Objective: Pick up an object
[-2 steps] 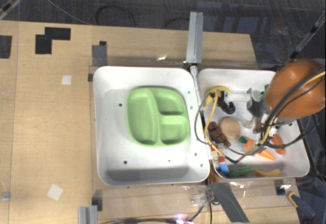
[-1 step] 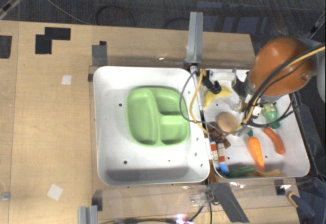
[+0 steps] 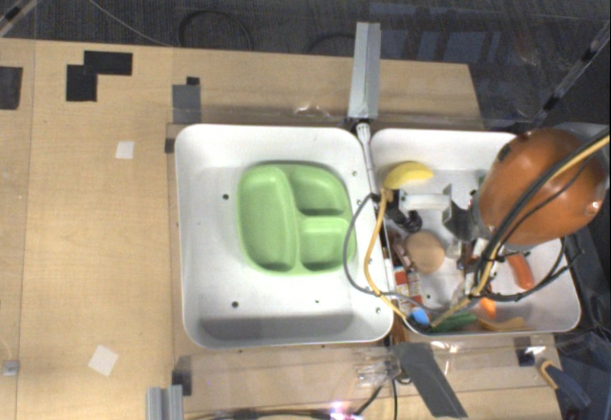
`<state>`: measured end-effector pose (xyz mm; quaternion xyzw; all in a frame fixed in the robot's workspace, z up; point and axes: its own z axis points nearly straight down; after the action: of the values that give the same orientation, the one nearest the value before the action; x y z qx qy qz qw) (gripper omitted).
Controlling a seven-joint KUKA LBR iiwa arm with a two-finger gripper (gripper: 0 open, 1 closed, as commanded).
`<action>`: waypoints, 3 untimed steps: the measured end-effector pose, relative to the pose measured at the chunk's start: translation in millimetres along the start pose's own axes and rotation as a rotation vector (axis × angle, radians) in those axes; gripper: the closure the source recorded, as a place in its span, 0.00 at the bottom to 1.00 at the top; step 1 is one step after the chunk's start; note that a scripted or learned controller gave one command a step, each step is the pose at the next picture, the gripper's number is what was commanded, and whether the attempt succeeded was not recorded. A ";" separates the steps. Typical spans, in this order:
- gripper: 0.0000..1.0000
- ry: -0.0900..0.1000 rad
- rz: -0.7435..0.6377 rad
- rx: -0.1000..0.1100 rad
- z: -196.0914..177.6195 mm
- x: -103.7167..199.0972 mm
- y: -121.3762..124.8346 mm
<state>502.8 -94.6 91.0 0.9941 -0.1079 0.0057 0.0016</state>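
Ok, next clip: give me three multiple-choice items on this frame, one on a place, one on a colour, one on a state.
1. Where does the green divided tray lie?
A. left bin
B. right bin
C. on the bench outside the bins

2. What colour is the object at the top of the right bin, beside the divider?
A. red
B. yellow
C. black

3. How does the green tray sit?
A. standing on edge
B. hanging over the bin's rim
C. flat, compartments facing up

Answers: 1 A, it sits in the middle of the left bin. 2 B, the yellow object shows there. 3 C, all its compartments face the camera.
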 end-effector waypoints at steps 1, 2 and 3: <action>1.00 0.003 0.001 0.001 -11.8 1.8 -1.8; 1.00 -0.002 -0.020 0.006 -119.3 41.9 -46.1; 1.00 -0.006 0.023 0.005 -152.3 126.9 -56.5</action>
<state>637.2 -66.0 244.6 0.9928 -0.1193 0.0030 -0.0013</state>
